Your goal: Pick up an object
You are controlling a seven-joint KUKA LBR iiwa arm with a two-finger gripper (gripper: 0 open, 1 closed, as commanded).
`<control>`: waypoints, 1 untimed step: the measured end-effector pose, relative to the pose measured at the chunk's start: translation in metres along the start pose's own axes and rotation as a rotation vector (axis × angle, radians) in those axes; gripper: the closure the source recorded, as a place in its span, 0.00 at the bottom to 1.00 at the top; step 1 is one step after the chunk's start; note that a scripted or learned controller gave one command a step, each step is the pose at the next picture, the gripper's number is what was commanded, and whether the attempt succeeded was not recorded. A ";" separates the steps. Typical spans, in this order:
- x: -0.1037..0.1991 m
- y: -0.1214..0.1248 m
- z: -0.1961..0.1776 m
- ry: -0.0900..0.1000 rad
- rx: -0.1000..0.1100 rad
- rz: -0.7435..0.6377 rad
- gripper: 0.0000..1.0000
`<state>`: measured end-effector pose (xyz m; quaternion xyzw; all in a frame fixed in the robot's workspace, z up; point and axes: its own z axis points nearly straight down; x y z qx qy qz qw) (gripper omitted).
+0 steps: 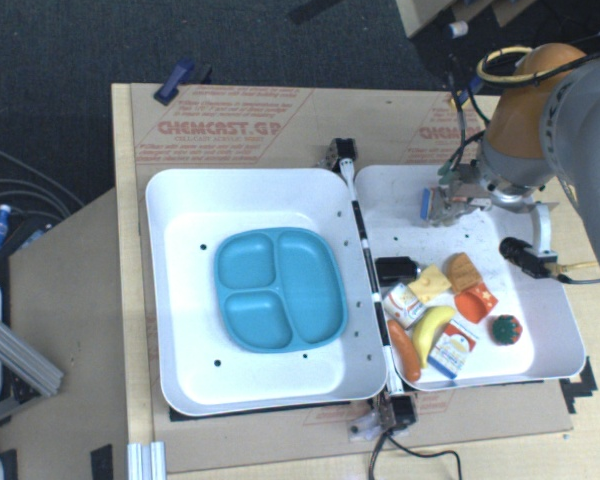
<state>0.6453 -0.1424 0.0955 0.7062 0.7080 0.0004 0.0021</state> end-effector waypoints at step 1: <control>0.000 0.000 0.000 0.000 0.001 0.000 0.00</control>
